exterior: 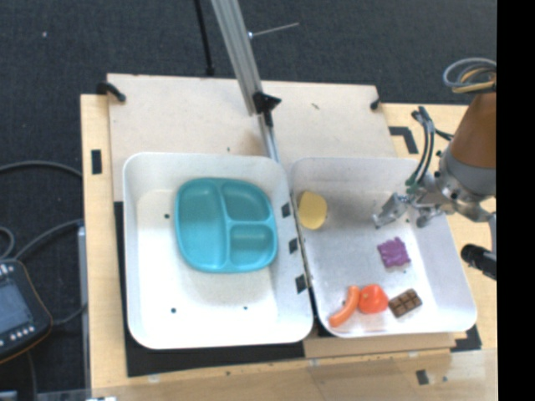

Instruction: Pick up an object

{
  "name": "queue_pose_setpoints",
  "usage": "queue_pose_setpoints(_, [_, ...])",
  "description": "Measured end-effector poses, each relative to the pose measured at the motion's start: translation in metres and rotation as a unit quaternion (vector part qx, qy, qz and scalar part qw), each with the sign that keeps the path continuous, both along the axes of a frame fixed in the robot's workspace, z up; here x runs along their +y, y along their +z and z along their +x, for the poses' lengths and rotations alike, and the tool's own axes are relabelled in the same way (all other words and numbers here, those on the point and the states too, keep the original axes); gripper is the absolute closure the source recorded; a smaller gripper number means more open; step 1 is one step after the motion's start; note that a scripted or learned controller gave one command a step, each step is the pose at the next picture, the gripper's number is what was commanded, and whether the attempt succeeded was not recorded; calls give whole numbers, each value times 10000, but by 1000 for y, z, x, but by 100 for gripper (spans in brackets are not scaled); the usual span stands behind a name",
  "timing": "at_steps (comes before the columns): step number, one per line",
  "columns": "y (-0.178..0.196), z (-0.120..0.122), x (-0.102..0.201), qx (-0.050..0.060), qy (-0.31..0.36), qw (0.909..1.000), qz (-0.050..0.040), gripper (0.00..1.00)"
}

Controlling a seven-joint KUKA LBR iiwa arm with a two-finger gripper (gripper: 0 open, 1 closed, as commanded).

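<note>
My gripper (408,214) hangs over the upper right part of the right bin (351,174), its two fingers spread apart and open with nothing between them. A purple block (393,251) lies just below it on the bin floor, apart from the fingers. A yellow rounded piece (312,210) rests at the bin's left wall. An orange toy (359,302) and a brown chocolate-like block (405,302) lie side by side near the front edge.
The left bin (150,307) holds a teal divided plate (226,224). A slanted metal pole (242,48) rises from the back between the bins. The arm's orange band (476,136) stands at the right edge.
</note>
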State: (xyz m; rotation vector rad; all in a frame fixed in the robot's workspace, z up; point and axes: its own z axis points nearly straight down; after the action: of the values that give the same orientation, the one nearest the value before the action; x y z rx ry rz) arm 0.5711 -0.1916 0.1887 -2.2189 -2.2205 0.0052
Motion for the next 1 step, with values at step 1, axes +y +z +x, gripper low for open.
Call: queue_pose_setpoints(1, [-49,-8,5,0,-2,10000,2,0])
